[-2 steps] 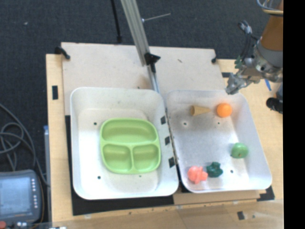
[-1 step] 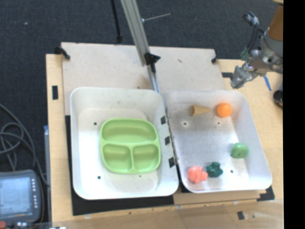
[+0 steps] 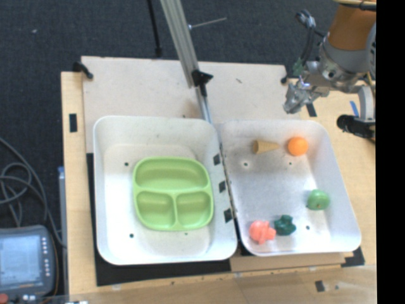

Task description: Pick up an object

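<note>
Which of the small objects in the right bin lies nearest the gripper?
The orange ball, at the bin's far edge, just below the gripper; the tan cone beside it sits slightly farther left.

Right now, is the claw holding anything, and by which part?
Nothing is held. The claw hangs above the bench beyond the right bin, with no object between its tips.

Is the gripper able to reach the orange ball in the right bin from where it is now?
Probably yes. The gripper hangs just beyond the right bin's far rim, and the orange ball lies close below it, with open floor around it; only the small cone lies beside it, apart.
</note>
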You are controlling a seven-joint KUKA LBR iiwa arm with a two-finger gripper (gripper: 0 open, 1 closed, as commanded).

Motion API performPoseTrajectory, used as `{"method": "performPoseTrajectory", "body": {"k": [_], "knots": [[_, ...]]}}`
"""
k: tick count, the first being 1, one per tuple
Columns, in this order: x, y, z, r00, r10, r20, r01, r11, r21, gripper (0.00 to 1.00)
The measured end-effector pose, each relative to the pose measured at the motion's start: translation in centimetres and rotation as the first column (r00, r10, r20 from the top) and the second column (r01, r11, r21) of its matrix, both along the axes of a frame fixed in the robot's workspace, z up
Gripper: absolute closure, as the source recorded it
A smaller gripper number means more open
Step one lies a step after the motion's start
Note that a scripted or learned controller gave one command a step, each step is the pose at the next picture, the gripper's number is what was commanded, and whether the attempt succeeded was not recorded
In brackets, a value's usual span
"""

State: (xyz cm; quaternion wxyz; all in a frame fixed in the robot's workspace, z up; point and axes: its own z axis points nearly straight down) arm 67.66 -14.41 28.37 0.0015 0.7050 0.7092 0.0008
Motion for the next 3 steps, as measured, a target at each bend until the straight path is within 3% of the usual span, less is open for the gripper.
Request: {"method": "performPoseTrajectory", "body": {"k": [3], "knots": [[1.1,14.2,-2.2,1.000,0.000,-0.005,0.000,1.000,0.001,1.00]]}}
